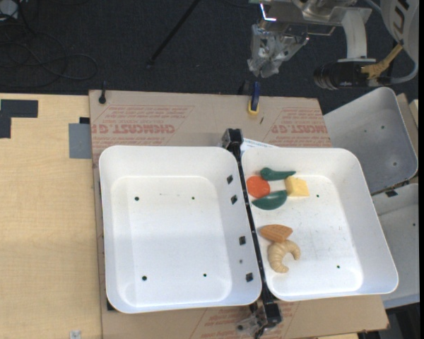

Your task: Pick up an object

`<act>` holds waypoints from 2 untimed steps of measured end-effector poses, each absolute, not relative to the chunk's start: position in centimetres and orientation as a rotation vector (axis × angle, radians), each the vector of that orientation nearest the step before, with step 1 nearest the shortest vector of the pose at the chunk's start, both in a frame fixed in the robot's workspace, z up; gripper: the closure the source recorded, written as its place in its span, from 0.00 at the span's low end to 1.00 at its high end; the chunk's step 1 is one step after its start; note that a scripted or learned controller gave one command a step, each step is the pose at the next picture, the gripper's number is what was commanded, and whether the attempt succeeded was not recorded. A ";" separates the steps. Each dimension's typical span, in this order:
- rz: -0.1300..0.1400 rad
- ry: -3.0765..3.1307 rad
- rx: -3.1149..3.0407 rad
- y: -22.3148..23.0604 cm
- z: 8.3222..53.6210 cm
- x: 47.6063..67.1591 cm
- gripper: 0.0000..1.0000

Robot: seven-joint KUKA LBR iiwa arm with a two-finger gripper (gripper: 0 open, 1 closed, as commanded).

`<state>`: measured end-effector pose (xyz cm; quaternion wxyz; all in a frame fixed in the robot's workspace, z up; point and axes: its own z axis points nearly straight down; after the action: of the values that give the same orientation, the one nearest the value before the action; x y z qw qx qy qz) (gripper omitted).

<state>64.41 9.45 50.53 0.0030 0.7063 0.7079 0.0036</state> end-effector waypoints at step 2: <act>-0.025 2.220 2.239 1.4 40.8 60.3 1.00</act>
<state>60.34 1.44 40.79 -0.0055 0.7101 0.7041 -0.0078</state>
